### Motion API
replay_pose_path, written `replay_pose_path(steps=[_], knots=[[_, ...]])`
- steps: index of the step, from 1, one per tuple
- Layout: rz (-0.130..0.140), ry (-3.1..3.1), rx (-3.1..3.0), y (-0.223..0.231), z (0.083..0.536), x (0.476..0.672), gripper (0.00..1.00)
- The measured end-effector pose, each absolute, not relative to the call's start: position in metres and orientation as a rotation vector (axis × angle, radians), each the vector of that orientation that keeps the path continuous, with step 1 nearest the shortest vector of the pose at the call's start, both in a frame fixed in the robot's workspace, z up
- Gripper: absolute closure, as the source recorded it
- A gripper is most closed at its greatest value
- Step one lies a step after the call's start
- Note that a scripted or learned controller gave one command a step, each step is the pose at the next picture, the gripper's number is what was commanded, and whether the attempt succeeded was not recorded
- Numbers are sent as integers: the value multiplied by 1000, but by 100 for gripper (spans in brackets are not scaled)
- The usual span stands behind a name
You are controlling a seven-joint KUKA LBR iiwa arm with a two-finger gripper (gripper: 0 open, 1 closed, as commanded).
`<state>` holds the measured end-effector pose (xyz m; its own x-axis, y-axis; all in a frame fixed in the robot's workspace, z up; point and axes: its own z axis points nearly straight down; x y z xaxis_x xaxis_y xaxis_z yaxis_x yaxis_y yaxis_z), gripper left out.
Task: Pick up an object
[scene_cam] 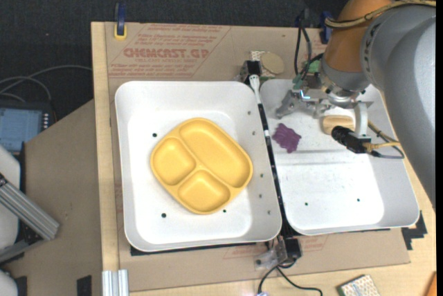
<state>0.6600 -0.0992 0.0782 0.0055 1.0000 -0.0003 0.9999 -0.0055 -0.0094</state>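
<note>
arm (387, 45): reached in at far edge of right bin (346, 211) | gripper (320, 106): fingers spread wide, nothing held | purple object (286, 137): lying in right bin near its left wall | yellow tray (201, 164): placed in centre of left bin (138, 149)

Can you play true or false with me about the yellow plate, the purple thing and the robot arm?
1. The yellow divided plate lies in the left bin. True.
2. The plate has two compartments. False: it has three.
3. The purple object lies in the right bin. True.
4. The purple object sits on the yellow plate. False: it lies on the floor of the right bin, apart from the plate.
5. The gripper is over the left bin. False: it is over the far part of the right bin, beside the purple object.
</note>
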Motion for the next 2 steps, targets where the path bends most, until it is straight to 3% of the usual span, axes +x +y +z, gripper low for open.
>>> replay_pose_path(steps=[1,2], knots=[[-13,-2231,-2223,-61,193,642,0],[-24,-2236,-2231,-45,485,609,0]])
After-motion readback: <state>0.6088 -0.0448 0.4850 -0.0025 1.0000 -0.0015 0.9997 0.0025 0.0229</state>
